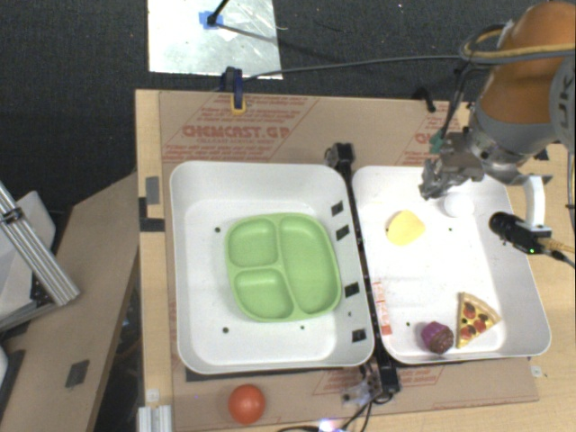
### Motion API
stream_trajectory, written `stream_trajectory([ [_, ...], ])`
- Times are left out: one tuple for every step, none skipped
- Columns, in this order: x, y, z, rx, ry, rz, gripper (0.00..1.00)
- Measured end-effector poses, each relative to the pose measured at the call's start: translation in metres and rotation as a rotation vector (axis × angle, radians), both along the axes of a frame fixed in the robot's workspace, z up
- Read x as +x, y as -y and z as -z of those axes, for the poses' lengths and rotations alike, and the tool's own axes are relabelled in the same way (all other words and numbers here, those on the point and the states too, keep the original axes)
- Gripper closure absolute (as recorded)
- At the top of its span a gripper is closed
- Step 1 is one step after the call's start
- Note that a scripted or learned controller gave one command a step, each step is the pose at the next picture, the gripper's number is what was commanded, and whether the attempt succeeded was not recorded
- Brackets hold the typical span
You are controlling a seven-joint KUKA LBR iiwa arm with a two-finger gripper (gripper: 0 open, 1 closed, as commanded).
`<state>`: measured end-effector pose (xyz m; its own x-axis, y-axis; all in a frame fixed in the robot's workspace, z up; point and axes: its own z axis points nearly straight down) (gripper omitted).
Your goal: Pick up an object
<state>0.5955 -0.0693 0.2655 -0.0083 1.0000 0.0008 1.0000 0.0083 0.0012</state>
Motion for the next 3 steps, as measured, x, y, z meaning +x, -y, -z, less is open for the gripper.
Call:
stream_trajectory([
  [-0.003, -0.050, 0.017, 0.000, 0.000, 0.000, 1.00],
  [0.001, -0.107, 0.025, 0.001, 0.000, -0.002, 1.00],
  [-0.006, -0.164, 0.039, 0.001, -0.002, -0.001, 1.00],
])
